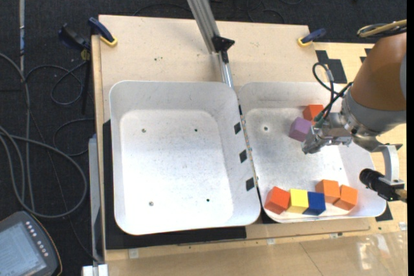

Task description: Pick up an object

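Blocks, near rim of right bin point(272, 97): red-orange block point(277, 199), yellow block point(299, 200), blue block point(316, 203), two orange blocks point(338, 194) in a touching row | gripper point(312, 143): low over right bin, grip state cannot be told | purple block point(300, 128) just beside gripper, orange block point(313, 112) behind | left bin point(129, 97): beside it.

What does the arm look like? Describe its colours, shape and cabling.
The arm is thick and rounded, with a broad orange band above a grey wrist section. Dark cables loop along its left side down toward the gripper, which is a small grey metal assembly.
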Robot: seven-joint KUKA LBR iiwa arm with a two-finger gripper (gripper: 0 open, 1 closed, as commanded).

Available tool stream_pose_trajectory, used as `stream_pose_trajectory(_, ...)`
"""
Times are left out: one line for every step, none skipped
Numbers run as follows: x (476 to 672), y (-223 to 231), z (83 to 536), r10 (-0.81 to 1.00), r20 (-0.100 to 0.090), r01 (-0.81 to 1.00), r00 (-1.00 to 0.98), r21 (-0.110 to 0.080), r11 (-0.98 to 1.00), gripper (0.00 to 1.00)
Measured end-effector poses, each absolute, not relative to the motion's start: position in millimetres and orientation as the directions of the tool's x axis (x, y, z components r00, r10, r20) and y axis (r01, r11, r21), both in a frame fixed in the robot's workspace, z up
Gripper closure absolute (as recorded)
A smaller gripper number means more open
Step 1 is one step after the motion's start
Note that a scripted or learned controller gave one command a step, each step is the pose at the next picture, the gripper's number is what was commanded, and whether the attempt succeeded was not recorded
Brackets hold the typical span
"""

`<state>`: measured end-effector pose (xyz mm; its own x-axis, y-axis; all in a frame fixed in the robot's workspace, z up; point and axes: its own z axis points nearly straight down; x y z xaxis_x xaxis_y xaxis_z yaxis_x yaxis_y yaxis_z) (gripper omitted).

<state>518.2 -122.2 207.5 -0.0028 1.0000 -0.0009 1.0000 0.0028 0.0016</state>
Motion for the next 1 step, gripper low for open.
stream_pose_trajectory(520.0, -122.3, 243.1, 1.0, -0.002, 1.0, -0.003, 0.006, 0.003, 1.0)
